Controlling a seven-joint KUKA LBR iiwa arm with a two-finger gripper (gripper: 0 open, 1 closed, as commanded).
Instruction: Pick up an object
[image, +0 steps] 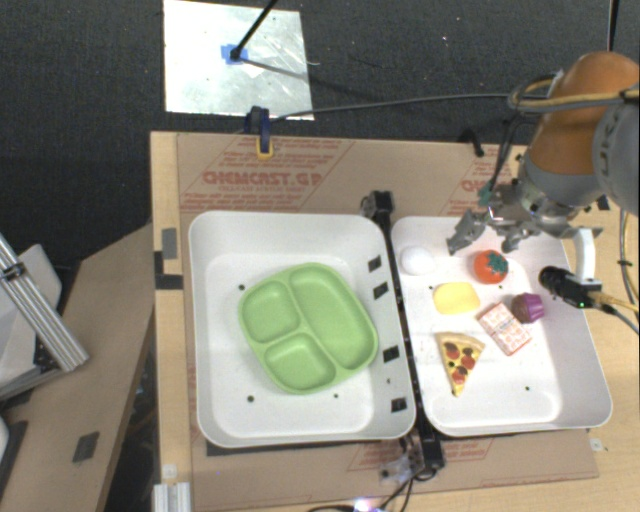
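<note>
The right bin (560, 400) holds several toy foods: a white egg (416, 261), a red tomato (490, 265), a yellow piece (455, 297), a purple piece (528, 307), a pink wafer (503, 328) and a pizza slice (459, 360). My gripper (488, 232) hovers over the bin's far part, just above the tomato. Its two grey fingers (464, 234) are spread apart, with nothing between them. The orange-banded arm comes in from the upper right.
The left bin (215, 300) carries a green divided plate (306, 326). A black clip strip (390, 300) runs between the bins. A black-and-white fitting (572, 284) sticks out over the right bin's right side. Cardboard lies under both bins.
</note>
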